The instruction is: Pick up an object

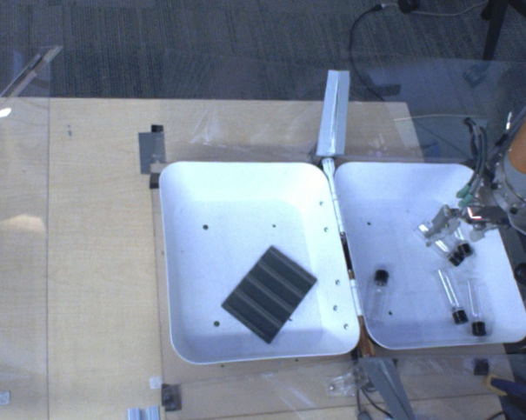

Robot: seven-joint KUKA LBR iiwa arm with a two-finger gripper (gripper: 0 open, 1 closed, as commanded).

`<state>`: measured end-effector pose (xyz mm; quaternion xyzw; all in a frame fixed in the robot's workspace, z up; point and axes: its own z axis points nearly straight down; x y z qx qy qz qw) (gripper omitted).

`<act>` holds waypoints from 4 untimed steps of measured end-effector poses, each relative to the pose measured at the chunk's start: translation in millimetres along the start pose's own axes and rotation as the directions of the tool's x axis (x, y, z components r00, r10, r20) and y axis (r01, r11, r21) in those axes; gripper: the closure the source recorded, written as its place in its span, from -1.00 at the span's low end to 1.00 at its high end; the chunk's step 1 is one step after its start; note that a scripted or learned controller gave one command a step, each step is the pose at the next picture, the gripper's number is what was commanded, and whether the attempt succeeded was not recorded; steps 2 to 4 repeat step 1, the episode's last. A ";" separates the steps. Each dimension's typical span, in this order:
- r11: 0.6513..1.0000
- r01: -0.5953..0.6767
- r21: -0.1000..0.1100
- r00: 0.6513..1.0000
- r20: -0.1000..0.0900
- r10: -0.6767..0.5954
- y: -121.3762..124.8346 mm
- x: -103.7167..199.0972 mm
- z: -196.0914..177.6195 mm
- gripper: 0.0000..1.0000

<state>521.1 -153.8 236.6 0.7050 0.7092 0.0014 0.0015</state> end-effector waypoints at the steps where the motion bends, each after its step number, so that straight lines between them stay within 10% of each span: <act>1: 0.997 -0.073 0.001 0.997 0.000 0.073 62.4 -40.7 92.4 -1.00; 4: 0.997 -0.073 0.001 0.997 0.000 0.073 62.4 -40.7 92.4 -1.00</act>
